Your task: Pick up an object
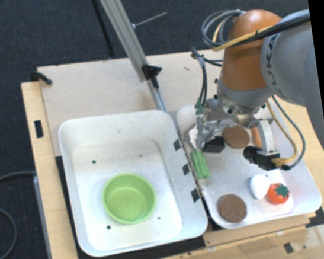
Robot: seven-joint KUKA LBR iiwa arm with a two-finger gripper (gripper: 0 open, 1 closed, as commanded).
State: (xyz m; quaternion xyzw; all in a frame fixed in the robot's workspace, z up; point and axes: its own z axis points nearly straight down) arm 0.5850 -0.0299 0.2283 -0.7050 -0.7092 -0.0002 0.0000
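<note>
The grey arm with the orange band (253, 53) reaches over the right shallow white bin (304, 186), its gripper (209, 140) low at that bin's left edge. Whether it is apart or together cannot be told. Nothing looks lifted, so the pick seems undone. The green cylindrical piece (200, 164) lies just near of the gripper; the brown round disc (231, 207), white egg-shaped object (258, 186) and red toy strawberry (278, 193) lie nearer.

Even overhead light, soft shadows, mild glare on white bins (79, 137), slight blur.
</note>
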